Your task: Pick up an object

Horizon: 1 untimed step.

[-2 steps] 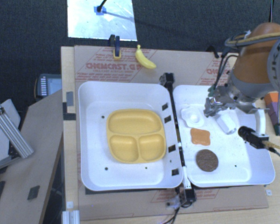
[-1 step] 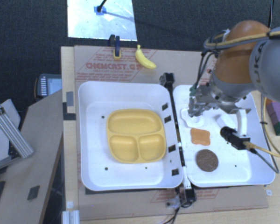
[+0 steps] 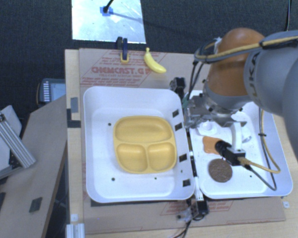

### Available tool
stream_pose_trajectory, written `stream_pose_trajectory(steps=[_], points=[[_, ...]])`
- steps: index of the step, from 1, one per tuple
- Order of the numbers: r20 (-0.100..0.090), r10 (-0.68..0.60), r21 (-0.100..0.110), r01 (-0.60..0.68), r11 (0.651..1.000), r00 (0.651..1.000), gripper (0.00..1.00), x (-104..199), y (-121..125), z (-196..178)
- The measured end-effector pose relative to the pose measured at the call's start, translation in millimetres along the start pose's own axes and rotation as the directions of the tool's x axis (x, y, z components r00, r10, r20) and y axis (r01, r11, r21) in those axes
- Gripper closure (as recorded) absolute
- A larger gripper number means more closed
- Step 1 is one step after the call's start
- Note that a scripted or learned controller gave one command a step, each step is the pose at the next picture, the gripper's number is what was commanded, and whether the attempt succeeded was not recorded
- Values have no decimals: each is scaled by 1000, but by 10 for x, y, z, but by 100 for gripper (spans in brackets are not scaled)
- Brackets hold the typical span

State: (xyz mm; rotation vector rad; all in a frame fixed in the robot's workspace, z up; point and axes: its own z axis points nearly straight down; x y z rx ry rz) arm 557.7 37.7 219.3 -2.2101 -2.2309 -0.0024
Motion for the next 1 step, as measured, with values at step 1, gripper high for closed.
stream_pose_trajectory(steps=[1], points=[[0, -1, 1, 1, 1000, 1000, 100, 520, -246, -5]])
